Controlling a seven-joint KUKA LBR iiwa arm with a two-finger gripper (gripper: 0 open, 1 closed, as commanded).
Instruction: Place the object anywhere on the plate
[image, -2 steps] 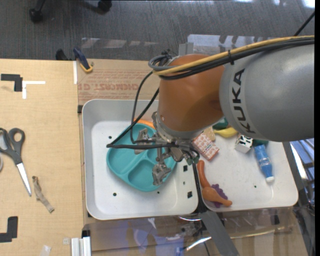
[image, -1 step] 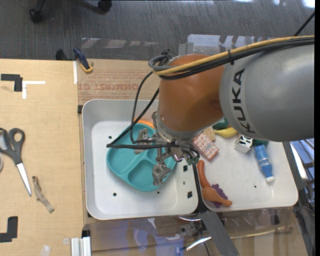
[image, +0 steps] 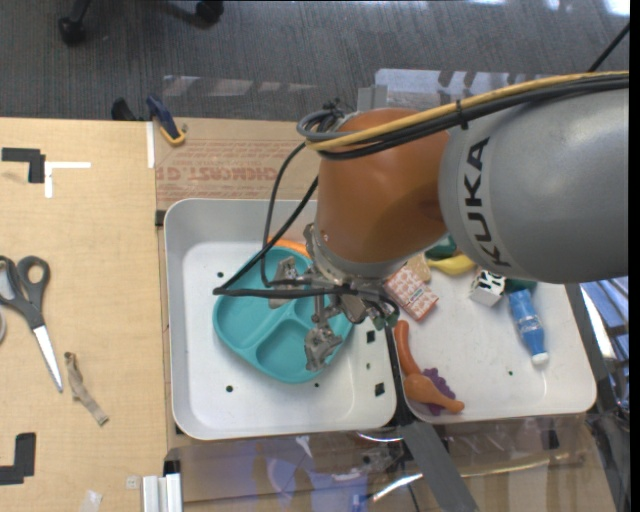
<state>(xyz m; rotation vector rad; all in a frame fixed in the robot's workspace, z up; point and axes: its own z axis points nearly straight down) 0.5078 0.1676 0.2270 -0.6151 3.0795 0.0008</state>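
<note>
Nearest us, at five o'clock in the right bin (image: 560, 395), an orange carrot toy (image: 420, 375) lies by the divider. We reckon it's the object, ungrasped. Further back, our hand (image: 322, 345) hovers over the teal plate (image: 250, 335) in the left bin (image: 190, 330); its state, we cannot tell. Next: a pick, then onto the plate.

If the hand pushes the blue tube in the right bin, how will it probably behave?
The blue tube lies flat on the right bin floor, so tipping seems unlikely. Its rounded body suggests that it may roll sideways when pushed across its length. It looks small and plastic, so it is probably light and may slide easily on the smooth white surface.
</note>
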